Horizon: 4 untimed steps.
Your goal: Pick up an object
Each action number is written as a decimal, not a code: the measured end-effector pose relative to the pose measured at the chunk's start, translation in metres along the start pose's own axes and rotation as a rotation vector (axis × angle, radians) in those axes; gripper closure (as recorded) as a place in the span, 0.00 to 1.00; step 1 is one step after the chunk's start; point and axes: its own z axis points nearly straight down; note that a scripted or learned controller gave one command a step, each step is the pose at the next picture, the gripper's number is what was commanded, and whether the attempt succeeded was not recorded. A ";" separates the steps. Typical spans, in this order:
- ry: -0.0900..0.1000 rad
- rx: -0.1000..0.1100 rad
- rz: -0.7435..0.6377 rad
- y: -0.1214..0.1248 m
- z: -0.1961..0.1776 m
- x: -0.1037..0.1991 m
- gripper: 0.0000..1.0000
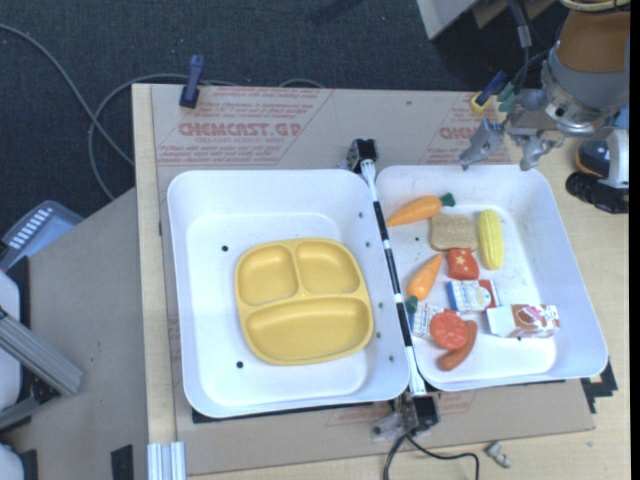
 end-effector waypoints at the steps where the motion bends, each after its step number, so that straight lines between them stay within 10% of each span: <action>1: 0.000 0.002 0.001 -0.014 0.110 -0.052 0.00; 2: 0.000 -0.003 0.001 -0.029 0.166 -0.062 0.00; 3: -0.002 -0.007 0.001 -0.027 0.155 -0.062 1.00; 4: 0.000 -0.004 -0.001 -0.001 0.165 0.008 1.00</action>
